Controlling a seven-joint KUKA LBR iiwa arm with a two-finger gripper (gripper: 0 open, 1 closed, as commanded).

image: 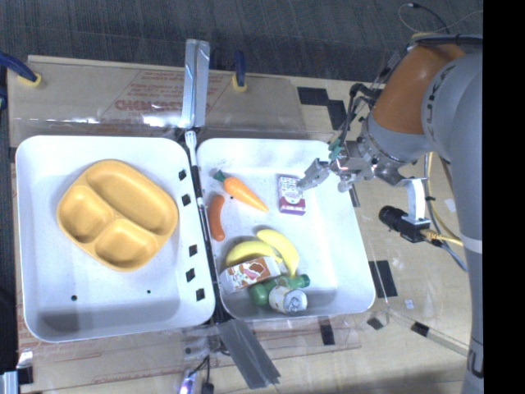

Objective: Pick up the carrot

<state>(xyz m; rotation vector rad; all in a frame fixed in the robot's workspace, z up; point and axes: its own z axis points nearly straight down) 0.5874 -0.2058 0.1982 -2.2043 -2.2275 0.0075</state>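
The table [328, 89] is made of light wood, and two white bins sit on it side by side. The left bin [49, 302] holds a yellow plate [116, 213] with three hollow parts. The right bin [328, 253] holds the food toys.

The big grey arm [459, 121] comes in from the right. It has an orange band near the wrist. Its jaws [316, 173] hang over the upper right part of the right bin, close to that bin's right wall. The jaws are small and blurry here, so I cannot tell if they are open or closed. Nothing can be seen between them.

The carrot [243, 190] lies in the upper left part of the right bin. It is orange, with a little green top that points up and to the left. It is tilted. It lies apart from the jaws, and a small purple and white box [291, 195] lies between them, just under the jaws.

A red sausage [216, 217] lies just below and left of the carrot, near the wall between the bins. Two yellow bananas [267, 251] lie lower down. Next to them, at the bottom of the bin, is a small carton [246, 274], something green [261, 294] and a small white bottle [289, 300], all bunched close together.
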